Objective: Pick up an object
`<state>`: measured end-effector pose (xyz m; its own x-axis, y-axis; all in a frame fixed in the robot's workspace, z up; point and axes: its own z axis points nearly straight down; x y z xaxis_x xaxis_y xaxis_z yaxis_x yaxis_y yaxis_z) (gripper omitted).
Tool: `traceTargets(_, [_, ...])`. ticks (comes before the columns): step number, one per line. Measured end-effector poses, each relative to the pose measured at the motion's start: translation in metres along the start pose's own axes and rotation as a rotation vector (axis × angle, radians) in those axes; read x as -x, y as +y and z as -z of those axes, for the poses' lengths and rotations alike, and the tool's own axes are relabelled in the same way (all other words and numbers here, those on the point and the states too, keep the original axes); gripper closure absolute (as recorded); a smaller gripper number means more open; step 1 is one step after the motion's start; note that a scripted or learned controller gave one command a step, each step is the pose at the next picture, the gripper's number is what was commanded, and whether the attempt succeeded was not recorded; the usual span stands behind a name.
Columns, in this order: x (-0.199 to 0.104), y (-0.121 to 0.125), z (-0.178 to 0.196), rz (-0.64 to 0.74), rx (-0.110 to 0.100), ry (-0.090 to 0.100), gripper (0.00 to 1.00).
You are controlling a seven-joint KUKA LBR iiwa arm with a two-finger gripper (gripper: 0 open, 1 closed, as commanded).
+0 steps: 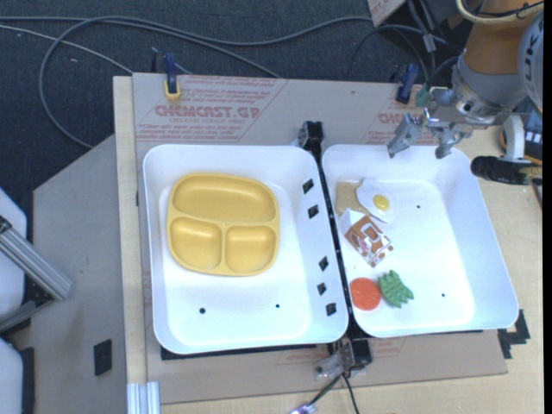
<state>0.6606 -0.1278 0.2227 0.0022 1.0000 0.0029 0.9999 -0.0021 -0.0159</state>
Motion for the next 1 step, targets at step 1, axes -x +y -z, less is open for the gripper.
traceTargets(1, [-0.0004, 0.0024, 0.0093, 0.003, 0.015, -0.002, 0.00])
